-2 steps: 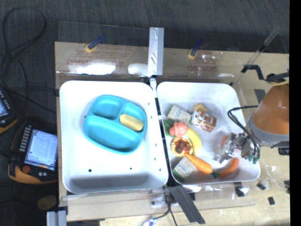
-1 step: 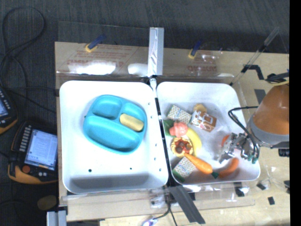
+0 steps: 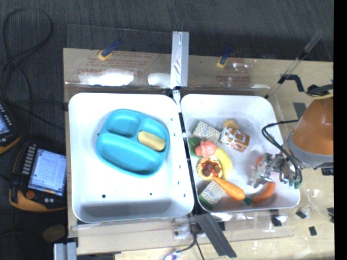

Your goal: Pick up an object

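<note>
Blue sectioned plate [image 3: 130,142], yellow bun [image 3: 152,140], white bins [image 3: 87,199]; orange carrot [image 3: 232,189], yellow banana [image 3: 225,161], pink toy [image 3: 206,148], chequered packets [image 3: 206,130].

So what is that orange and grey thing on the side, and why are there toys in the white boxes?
That is a robot arm, seen by a camera looking down from above the bench. At its end is a gripper, its hand for picking things up. It is down in the right bin, beside toy food: a carrot, a banana and an orange piece just below it. The left bin has a blue tray carrying a yellow piece.
</note>
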